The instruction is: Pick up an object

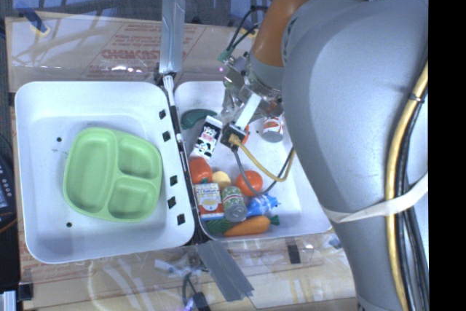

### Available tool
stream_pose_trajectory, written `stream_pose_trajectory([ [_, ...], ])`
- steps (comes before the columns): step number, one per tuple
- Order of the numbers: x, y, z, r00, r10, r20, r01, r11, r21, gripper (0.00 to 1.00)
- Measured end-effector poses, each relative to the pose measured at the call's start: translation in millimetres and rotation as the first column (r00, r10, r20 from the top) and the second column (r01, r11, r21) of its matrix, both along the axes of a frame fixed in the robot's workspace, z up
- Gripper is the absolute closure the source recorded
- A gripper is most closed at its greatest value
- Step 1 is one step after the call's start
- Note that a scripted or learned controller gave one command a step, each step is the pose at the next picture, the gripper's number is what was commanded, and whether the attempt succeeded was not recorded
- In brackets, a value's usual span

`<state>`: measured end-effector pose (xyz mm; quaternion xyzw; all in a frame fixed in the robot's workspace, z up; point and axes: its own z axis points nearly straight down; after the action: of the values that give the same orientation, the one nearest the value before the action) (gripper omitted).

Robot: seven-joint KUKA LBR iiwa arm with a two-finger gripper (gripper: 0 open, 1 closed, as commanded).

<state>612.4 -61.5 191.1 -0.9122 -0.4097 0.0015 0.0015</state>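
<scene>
A small white carton with black markings lay tilted in the upper part of the right white bin, near its left wall. It was just left of the gripper; whether the gripper was open or closed could not be told. One dark green object sat just above the carton, and one red-and-white cup lay to the right. Lower in the bin clustered two red-orange tomatoes, two labelled cans, one yellow piece, one blue item and one orange carrot. The left white bin held one light green three-compartment plate.
</scene>
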Motion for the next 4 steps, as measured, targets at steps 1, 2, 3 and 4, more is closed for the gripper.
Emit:
stream_pose_trajectory([
  [1,0,0,-1,1.0,0.001,-0.001,-0.001,1.0,0.0,0.0],
  [2,17,-73,63,0.972,0.233,0.002,-0.233,0.972,0.0,0.0],
  [3,-17,22,-1,0.999,-0.046,-0.005,0.046,0.999,0.001,0.0],
  [4,25,-31,69,0.993,-0.117,0.002,0.117,0.993,-0.001,0.0],
])
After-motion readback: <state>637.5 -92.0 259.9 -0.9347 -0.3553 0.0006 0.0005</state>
